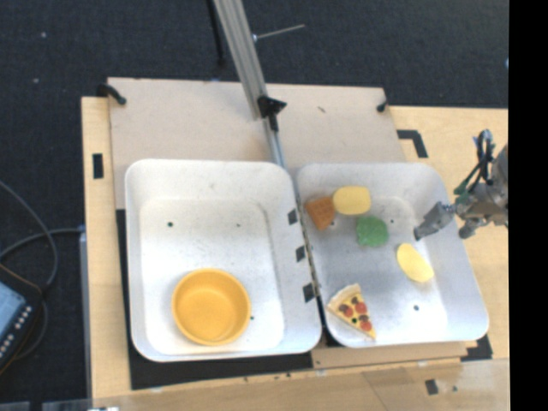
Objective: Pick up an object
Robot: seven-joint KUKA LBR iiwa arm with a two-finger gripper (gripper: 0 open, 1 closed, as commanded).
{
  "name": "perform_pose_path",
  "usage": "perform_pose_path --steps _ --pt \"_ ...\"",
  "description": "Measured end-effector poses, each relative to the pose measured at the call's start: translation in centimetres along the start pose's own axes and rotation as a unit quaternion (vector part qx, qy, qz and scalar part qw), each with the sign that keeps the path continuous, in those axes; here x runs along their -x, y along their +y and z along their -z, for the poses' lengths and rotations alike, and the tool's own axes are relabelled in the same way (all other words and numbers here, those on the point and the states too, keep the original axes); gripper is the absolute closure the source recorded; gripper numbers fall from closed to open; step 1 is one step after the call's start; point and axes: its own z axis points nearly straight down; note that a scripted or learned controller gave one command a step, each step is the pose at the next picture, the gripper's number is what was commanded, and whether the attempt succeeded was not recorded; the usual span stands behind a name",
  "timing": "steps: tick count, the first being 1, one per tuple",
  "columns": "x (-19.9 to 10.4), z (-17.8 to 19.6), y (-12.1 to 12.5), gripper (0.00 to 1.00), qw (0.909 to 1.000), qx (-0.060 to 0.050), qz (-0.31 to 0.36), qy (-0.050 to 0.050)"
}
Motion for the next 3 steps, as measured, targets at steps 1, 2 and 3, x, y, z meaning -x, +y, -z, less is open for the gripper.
perform_pose_path --steps 1,2,3 --pt "0.0 0.0 0.0 0.00 1.0000 0.000 0.000 0.000" --pt "0.5 -5.6 0.8 0.00 1.0000 -0.003 -0.002 -0.001" --pt "0.7 -9.8 1.1 0.00 1.0000 -0.002 -0.002 -0.001"
